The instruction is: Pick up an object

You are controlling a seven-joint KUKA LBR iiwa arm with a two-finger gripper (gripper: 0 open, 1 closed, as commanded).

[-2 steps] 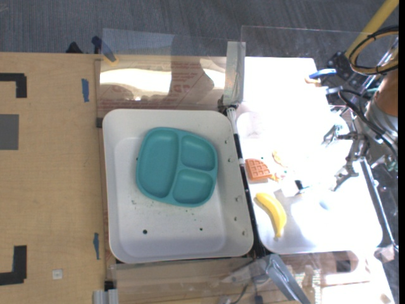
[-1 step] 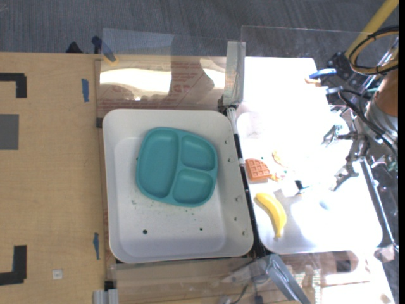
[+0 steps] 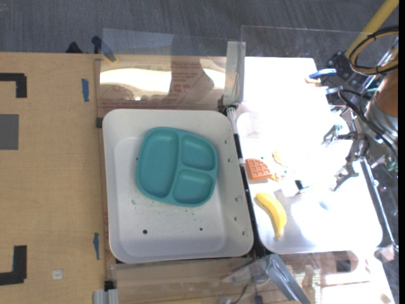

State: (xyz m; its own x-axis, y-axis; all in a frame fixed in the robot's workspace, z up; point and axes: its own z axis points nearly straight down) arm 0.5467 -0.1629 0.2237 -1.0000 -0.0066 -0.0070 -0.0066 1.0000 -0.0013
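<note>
Pincer [image 3: 347,163] hovers right of banana [image 3: 273,213].

We are looking down at two white bins sitting side by side. The left bin [image 3: 114,233] is holding a blue-green plate [image 3: 177,166] with three parts, lying flat near the middle. A few small dark specks [image 3: 145,232] are lying on the floor of that bin below the plate. The right bin [image 3: 291,94] is shining very bright. A brown board [image 3: 50,170] is lying to the left, with blue tape [image 3: 85,89] sticking near its edge. Grey floor [image 3: 190,5] is showing along the top.
</note>
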